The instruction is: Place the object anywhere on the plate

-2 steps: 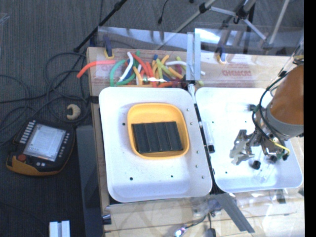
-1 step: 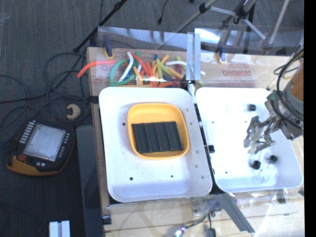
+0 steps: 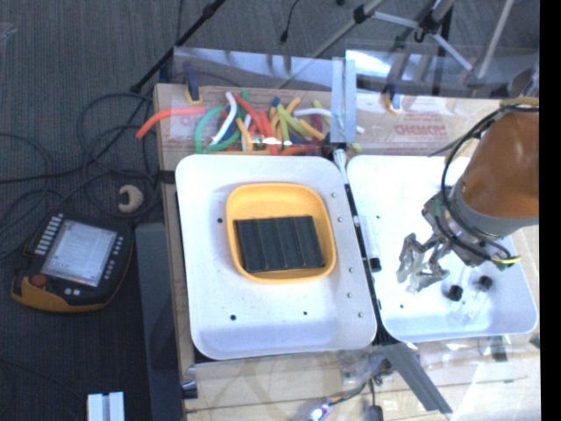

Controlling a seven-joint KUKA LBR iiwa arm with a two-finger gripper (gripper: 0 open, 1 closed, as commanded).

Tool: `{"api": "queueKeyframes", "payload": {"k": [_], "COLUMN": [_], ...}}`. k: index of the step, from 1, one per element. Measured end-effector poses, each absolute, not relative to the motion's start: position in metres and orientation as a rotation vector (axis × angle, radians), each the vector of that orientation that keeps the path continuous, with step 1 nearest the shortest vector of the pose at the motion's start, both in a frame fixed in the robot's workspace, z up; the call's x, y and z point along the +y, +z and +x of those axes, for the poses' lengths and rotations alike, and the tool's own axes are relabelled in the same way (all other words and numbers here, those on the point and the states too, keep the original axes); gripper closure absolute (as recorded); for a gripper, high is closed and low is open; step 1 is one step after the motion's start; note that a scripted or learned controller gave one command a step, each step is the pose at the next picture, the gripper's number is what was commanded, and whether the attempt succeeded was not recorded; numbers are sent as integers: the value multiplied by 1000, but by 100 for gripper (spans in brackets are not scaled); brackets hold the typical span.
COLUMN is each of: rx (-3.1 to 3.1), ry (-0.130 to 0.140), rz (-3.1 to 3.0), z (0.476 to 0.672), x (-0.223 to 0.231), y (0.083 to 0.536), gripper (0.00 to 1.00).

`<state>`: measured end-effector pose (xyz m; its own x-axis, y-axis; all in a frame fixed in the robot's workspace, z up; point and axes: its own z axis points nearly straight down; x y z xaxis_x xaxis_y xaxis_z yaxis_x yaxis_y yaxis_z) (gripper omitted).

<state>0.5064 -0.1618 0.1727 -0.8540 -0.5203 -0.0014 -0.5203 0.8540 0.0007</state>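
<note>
A black ribbed rectangular block (image 3: 279,244) lies flat on the yellow plate (image 3: 238,202), which sits in the left white bin (image 3: 203,305). My gripper (image 3: 418,266) hangs low over the left part of the right white bin (image 3: 394,182), well apart from the plate and block. It is open, and nothing shows between its metal fingers (image 3: 408,254). The orange band of the arm (image 3: 504,165) rises behind it at the right.
Two small dark pieces (image 3: 453,292) (image 3: 482,281) lie in the right bin near the gripper. Coloured tubes (image 3: 254,123) are heaped behind the bins. A metal post (image 3: 344,95) stands at the back between them. A teach pendant (image 3: 74,257) lies on the floor at left.
</note>
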Motion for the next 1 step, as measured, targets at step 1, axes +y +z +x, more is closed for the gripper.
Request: {"api": "queueKeyframes", "payload": {"k": [1], "rx": [2908], "ry": [0], "rz": [-1173], "z": [511], "x": [-142], "y": [235], "gripper": [100]}}
